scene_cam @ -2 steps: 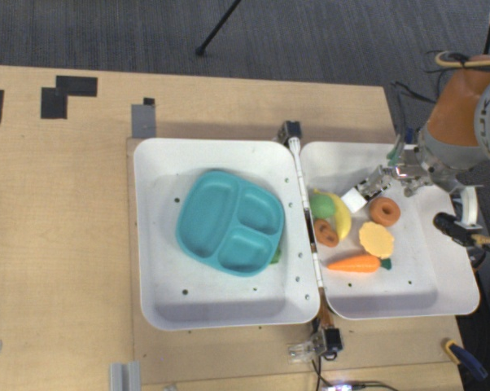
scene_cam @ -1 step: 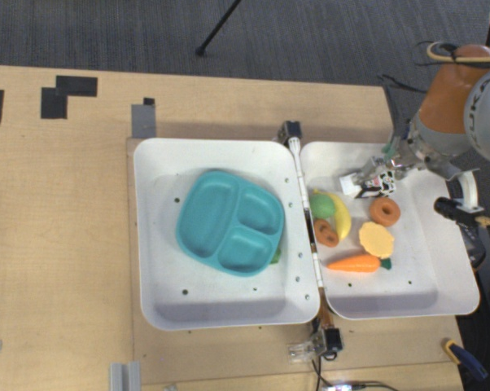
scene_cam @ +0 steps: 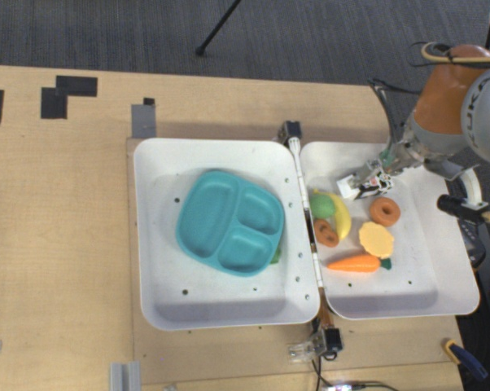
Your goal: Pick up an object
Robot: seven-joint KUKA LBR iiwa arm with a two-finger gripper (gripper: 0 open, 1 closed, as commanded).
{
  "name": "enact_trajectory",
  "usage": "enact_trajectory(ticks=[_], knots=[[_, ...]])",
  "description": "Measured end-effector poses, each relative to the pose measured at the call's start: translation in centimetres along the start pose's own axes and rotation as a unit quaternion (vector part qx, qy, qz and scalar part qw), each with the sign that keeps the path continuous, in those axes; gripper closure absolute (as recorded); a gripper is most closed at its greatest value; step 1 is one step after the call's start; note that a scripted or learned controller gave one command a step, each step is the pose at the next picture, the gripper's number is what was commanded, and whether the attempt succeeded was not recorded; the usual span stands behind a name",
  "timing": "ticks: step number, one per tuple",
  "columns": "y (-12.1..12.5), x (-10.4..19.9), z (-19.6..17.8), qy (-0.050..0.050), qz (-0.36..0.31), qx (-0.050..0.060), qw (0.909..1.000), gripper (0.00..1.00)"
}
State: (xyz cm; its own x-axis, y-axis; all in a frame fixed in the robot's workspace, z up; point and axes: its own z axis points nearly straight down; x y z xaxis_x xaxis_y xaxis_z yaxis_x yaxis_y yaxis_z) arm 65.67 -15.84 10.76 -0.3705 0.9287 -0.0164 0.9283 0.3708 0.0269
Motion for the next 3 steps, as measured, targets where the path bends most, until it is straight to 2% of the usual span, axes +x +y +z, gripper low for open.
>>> enact_trajectory(ticks=[1, 2, 3], knots=[[0.0, 0.5, 0.0, 0.002, -0.07, 0.001, 0.9976, 0.0], [0.3, 0.2, -1.4, -0.004, -0.07, -0.004, 0.9975, 1.0], [0.3, 0.2, -1.4, -0.004, -0.07, -0.004, 0.9975, 0.0]])
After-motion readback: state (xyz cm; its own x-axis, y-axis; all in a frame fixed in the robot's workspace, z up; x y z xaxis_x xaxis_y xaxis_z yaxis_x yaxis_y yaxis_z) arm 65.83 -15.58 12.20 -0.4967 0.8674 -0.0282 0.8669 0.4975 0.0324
